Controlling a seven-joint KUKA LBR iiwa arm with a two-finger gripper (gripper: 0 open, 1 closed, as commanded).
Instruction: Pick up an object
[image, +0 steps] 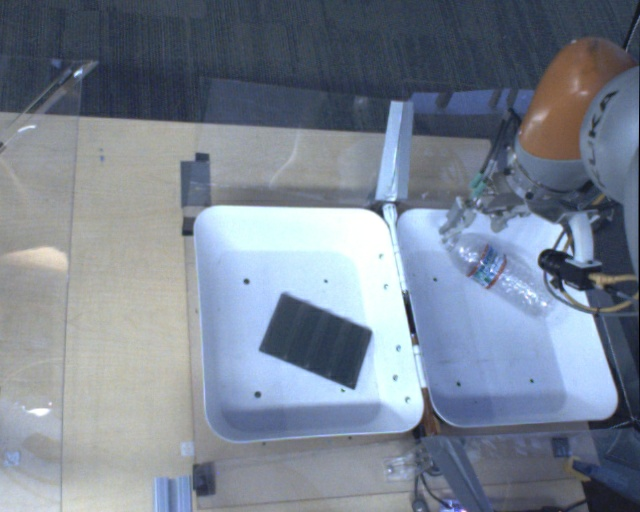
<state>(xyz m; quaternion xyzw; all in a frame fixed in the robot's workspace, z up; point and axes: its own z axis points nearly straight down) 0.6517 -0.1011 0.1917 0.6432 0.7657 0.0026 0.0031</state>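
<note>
Nearest the camera: dark ribbed rectangular pad (316, 340), lying flat and skewed in the left bin (220, 300), toward its near half. Right bin (560, 390) holds a clear plastic bottle (497, 271) with a coloured label, lying on its side in the far part of the bin, cap end pointing far-left. Gripper (478, 213) hangs over the bin's far edge, at the bottle's cap end; cannot tell if it is released or clenched, nor if it touches the bottle.

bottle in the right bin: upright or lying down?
Lying down. The clear plastic bottle rests on its side, slanting across the right bin's floor, its long side showing to the camera.
</note>
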